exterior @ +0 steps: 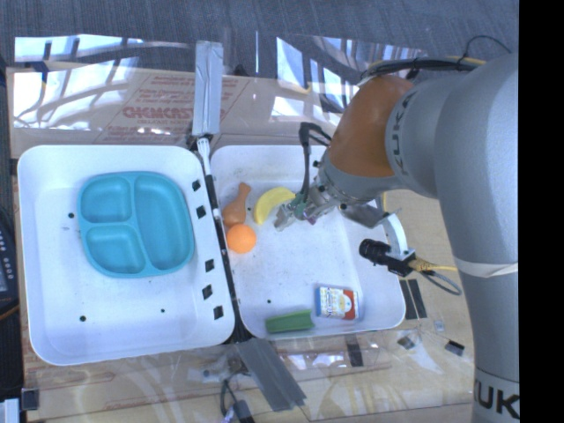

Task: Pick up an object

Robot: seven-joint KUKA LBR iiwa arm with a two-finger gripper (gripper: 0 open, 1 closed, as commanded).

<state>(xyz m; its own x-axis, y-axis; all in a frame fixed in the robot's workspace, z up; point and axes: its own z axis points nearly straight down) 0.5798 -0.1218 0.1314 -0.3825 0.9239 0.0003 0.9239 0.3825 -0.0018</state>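
My gripper (294, 212) hangs low over the right bin (370, 276), near its back left part. It is right beside a yellow wedge-shaped fruit (269, 203), at that fruit's right edge; whether they touch is unclear. A tan drumstick-like piece (236, 204) lies just left of the yellow fruit. An orange ball (241, 238) rests below it, close to the bin's left wall. Toward the front of the same bin lie a green block (289, 322) and a small red-and-white packet (336, 302).
The left bin (53, 315) holds a blue divided plate (137, 222). A divider with black clips (211, 254) runs between the bins. The grey arm with its orange band (370, 139) covers the right bin's back right, and a black cable plug (381, 256) hangs there.
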